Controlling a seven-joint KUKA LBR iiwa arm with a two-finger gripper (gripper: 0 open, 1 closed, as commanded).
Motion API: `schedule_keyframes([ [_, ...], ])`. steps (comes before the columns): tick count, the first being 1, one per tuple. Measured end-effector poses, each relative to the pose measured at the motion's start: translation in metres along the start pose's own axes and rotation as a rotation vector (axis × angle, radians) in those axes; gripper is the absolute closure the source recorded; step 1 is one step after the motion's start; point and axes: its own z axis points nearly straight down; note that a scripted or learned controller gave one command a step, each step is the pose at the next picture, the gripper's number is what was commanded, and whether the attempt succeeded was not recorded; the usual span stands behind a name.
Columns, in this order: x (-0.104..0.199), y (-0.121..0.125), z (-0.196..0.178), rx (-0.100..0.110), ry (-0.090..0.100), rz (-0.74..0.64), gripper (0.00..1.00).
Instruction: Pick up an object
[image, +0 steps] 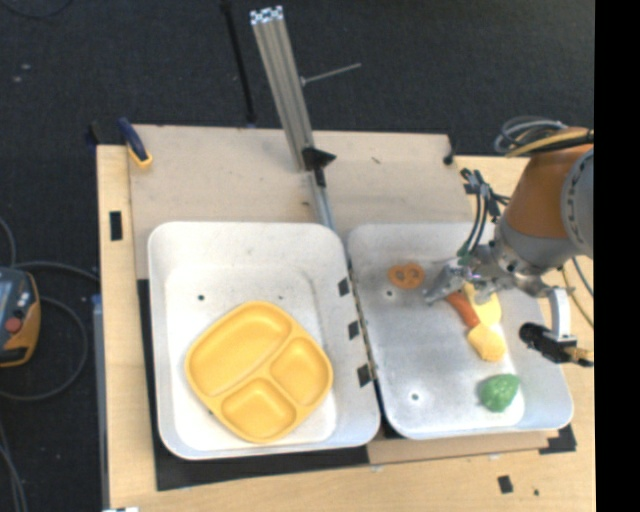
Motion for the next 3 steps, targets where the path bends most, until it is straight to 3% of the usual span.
schedule_keyframes([
  [1,-0.001,0.000,0.033,-0.001,0.000,0.000,0.00],
  [2,-0.002,0.001,0.019,-0.007,-0.002,0.002,1.00],
  [3,-0.009,0.005,-0.045,-0.010,-0.002,0.000,1.00],
])
